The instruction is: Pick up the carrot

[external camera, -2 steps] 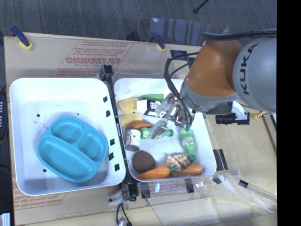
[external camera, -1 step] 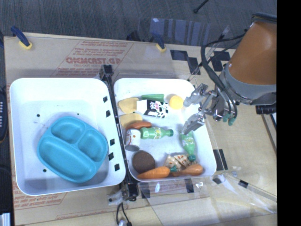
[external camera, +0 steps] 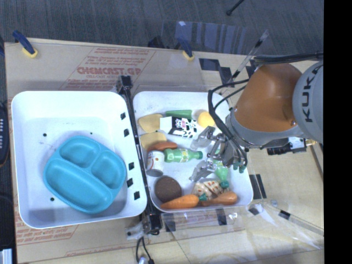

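The carrot [external camera: 180, 202], orange and tapered, lies along the front wall of the right bin [external camera: 165, 99], next to a second orange piece [external camera: 223, 198]. My gripper [external camera: 202, 155] hangs over the middle of that bin, up and to the right of the carrot and apart from it. Its metal fingers [external camera: 199, 173] stand open, spread front to back. The cap end of a green bottle [external camera: 182, 156] lies between them, and I see no grip on it.
Around the carrot lie a brown round piece [external camera: 168, 188], a small can [external camera: 155, 159], a grilled-looking item [external camera: 209, 188], a yellow wedge [external camera: 148, 124], a cow-patterned carton [external camera: 186, 126] and a lemon [external camera: 204, 118]. The left bin [external camera: 22, 109] holds a blue divided plate [external camera: 85, 172].
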`<state>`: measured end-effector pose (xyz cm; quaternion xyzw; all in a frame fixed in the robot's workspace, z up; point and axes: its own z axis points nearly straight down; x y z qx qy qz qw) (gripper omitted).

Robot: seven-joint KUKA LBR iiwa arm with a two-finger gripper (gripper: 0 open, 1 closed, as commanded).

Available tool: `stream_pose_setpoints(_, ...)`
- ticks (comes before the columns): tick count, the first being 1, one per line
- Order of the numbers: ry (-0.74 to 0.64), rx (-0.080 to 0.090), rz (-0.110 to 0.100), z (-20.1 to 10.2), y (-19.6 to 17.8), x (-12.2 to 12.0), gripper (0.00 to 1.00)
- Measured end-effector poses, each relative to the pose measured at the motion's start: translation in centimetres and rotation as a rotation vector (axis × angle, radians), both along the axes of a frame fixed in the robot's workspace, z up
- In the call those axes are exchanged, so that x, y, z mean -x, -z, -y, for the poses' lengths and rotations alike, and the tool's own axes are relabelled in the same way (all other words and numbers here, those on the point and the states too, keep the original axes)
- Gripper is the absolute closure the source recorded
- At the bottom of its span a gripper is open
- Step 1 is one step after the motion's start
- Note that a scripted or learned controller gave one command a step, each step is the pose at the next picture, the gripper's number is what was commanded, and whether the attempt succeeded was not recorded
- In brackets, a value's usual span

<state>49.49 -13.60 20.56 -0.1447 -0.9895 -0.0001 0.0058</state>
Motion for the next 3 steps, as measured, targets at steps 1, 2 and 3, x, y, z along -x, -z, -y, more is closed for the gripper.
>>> stream_pose_setpoints(1,-0.090,0.000,0.003,-0.3,7.0,1.9,0.00)
stream_pose_setpoints(2,-0.280,0.009,0.051,0.6,10.5,0.5,0.00)
stream_pose_setpoints(3,-0.234,0.004,0.017,-4.6,8.7,-4.3,0.00)
